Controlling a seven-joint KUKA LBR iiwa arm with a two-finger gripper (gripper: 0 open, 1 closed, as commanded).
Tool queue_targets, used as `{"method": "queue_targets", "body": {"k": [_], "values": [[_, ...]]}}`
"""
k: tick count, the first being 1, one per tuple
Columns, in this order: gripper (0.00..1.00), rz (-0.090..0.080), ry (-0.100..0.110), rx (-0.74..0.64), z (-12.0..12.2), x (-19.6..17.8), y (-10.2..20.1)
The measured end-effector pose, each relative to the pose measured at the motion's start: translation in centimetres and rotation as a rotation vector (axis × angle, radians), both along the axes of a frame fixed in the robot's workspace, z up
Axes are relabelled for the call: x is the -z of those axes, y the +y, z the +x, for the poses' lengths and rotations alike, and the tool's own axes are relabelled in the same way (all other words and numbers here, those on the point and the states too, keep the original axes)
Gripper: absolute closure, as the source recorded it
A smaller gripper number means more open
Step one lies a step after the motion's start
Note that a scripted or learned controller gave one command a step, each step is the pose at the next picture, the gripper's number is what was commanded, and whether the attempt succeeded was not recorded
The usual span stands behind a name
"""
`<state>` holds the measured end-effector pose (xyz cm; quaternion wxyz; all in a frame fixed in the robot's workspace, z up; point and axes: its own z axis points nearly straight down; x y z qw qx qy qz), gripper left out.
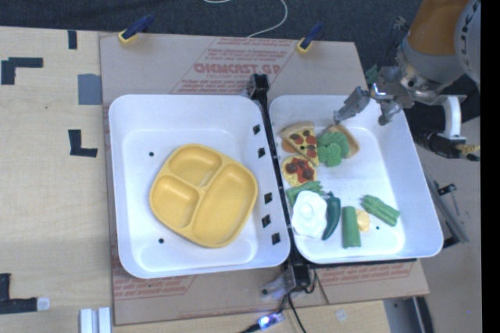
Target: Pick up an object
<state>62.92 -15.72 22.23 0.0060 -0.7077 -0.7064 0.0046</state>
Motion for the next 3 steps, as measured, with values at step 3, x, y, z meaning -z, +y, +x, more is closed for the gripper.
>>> {"method": "queue_targets", "body": {"k": [3], "values": [[0.00, -0.003, -0.011, -0.004, 0.4, 11.6, 0.8]]}}
